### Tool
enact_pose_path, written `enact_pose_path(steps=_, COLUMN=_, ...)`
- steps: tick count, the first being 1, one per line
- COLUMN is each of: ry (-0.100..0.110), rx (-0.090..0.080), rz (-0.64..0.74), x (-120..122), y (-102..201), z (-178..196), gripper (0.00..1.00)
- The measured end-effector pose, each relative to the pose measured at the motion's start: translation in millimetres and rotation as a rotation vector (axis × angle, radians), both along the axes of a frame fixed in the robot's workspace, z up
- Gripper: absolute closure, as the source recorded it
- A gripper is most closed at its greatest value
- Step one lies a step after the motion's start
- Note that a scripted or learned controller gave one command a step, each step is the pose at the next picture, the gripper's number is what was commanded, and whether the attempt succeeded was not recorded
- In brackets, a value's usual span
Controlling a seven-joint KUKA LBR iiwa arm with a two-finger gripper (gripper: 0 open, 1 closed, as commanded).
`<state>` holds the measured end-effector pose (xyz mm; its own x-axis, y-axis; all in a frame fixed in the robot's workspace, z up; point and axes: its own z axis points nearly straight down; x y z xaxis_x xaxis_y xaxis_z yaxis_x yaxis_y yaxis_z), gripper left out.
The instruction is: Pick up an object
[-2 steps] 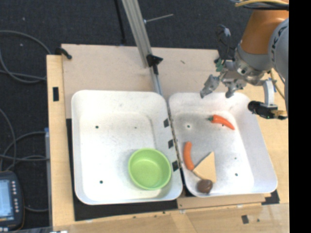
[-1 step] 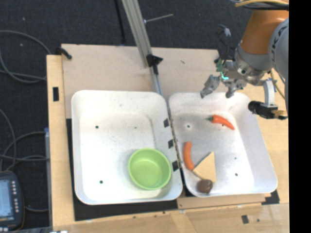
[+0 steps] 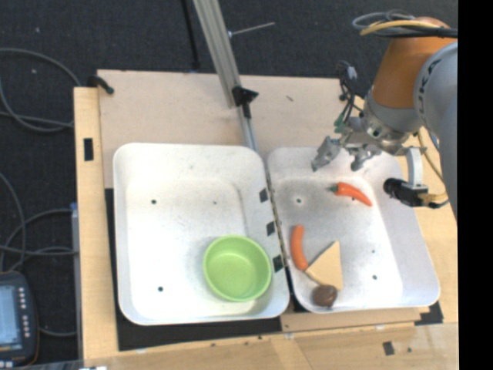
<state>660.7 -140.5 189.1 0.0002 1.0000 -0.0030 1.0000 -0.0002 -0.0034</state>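
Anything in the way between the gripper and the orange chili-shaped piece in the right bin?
No. In the camera view, only bare white floor of the right bin separates the gripper from the orange chili-shaped piece, which lies just below it.

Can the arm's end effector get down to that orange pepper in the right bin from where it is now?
Probably yes. The end effector hangs over the far part of the right bin, and the orange pepper lies just nearer the camera, on open bin floor. Nothing lies on it or touches it.

Even overhead light, slightly soft focus.
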Motion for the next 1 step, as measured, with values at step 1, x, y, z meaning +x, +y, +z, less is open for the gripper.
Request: enact_pose_path(steps=1, ry=0.002, rx=0.001, rz=-0.001, x=-11.2, y=0.5, z=-54.4, gripper=0.00)
